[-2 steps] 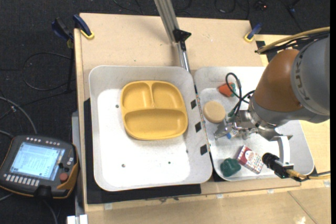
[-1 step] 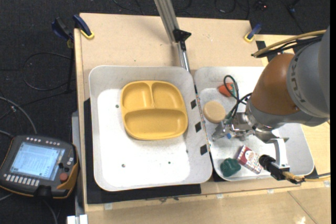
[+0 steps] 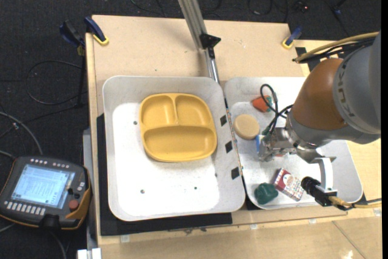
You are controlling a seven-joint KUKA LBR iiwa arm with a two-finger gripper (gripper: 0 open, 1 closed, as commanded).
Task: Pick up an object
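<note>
My gripper (image 3: 268, 150) reaches down into the right bin (image 3: 348, 176), near its left-middle. Close around it lie a tan round disc (image 3: 247, 126) up and to the left, a small blue piece (image 3: 259, 142) right at its left side, and a red and white packet (image 3: 288, 184) just below. A dark green lump (image 3: 265, 193) sits by the bin's front edge. An orange-red object (image 3: 260, 104) lies farther back, under a black cable. The grey arm with its orange band (image 3: 321, 97) hides much of the right bin.
The left bin (image 3: 121, 148) holds a yellow divided plate (image 3: 178, 127). A metal pole (image 3: 189, 0) slants over the bench at the back. A teach pendant (image 3: 42, 191) lies on the floor at the lower left.
</note>
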